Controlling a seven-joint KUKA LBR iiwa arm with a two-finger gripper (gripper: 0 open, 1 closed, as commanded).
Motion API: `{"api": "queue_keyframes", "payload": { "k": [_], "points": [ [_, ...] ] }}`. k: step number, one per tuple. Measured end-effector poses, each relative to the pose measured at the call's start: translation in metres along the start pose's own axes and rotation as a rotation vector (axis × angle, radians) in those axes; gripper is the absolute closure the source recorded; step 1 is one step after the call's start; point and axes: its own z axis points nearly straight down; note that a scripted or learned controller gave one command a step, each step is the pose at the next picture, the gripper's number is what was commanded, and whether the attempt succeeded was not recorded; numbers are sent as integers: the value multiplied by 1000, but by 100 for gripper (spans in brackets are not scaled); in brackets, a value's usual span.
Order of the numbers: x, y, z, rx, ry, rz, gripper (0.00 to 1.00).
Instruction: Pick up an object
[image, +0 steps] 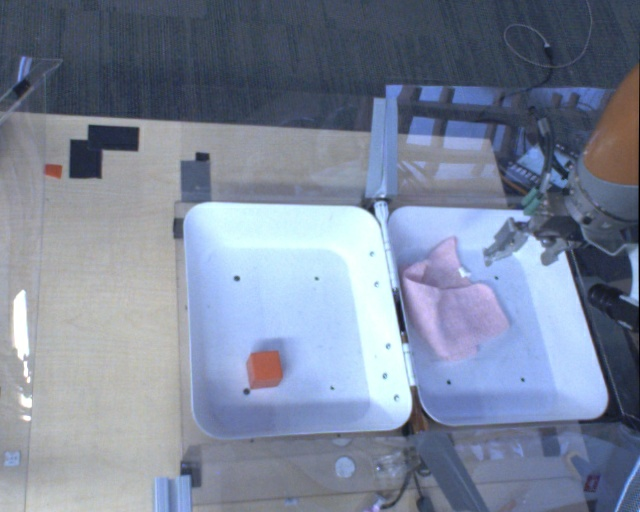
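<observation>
A crumpled pink cloth (455, 305) lies in the right bin (560, 385), toward its left side. A small orange block (265, 369) sits in the left bin (300, 250), near its front left corner. My gripper (527, 245) hangs over the back of the right bin, just right of the cloth's upper corner and apart from it. Its two fingers (501, 243) are spread open with nothing between them. The orange-banded wrist (612, 150) rises behind it at the right edge.
A metal divider rail (381, 150) runs back between the two bins. Black markers (100, 148) and a small orange square (52, 171) lie on the wooden bench at far left. Cables and framework crowd the back right.
</observation>
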Motion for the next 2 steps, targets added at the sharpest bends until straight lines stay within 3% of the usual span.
{"api": "queue_keyframes", "payload": {
  "k": [1, 2],
  "points": [
    [-1, 27, 104, 0, 0, -16, 0],
    [16, 48, 176, -13, -1, -15, 0]
  ]
}}
